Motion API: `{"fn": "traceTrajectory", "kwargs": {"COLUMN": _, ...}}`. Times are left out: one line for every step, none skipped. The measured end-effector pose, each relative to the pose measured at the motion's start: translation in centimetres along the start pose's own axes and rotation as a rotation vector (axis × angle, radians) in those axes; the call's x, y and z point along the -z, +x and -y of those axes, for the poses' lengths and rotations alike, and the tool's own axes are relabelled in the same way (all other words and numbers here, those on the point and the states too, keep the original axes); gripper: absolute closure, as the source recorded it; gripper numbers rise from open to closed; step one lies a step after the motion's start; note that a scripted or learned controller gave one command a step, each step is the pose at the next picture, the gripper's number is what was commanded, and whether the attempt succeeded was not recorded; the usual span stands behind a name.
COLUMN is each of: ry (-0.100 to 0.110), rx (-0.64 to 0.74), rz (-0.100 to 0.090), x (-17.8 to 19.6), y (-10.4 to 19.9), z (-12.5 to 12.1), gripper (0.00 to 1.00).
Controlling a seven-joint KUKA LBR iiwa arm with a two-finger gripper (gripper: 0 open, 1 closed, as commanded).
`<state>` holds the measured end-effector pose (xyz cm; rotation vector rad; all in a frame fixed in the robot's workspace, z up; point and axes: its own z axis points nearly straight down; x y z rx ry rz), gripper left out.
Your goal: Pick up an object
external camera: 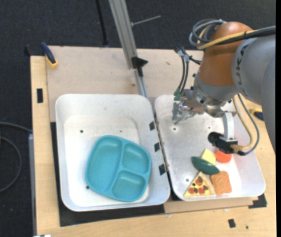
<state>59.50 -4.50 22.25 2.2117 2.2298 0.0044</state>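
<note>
Camera view, from above at a slant: counter (96, 68) carrying two white bins side by side. Left bin (71, 112) holding a teal tray (118, 168), three compartments, lying flat toward the near side. Right bin (180, 147) holding a cluster of toy food in the near right corner: green piece (205, 166) lying over a yellow wedge (209, 155), pizza slice (198, 186) below, orange ridged piece (222, 182) just beside it, small red-orange piece (223, 156) touching a black fitting on the cable. Arm (224, 58) reaching in from the right, orange band above the wrist; tool (179, 113) hanging over the far left part of the right bin, near the dividing rim, well apart from the food cluster. Nothing seen between the fingers; whether spread or closed, cannot tell, too small and blurred. Likely still positioning, pick not yet made. Candidates crowded together in a corner, so a clean grasp probably hard; bin wall and neighbours likely to get in the way. Metal post (125, 28) rising from the counter's far side.
</note>
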Motion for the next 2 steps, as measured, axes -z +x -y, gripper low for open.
{"fn": "traceTrajectory", "kwargs": {"ry": -0.001, "rx": 0.001, "rz": -0.001, "x": 1.5, "y": 5.6, "z": 0.1, "gripper": 1.0}}
{"fn": "traceTrajectory", "kwargs": {"ry": 0.001, "rx": 0.0, "rz": 0.0, "x": 2.7, "y": 10.6, "z": 0.0, "gripper": 1.0}}
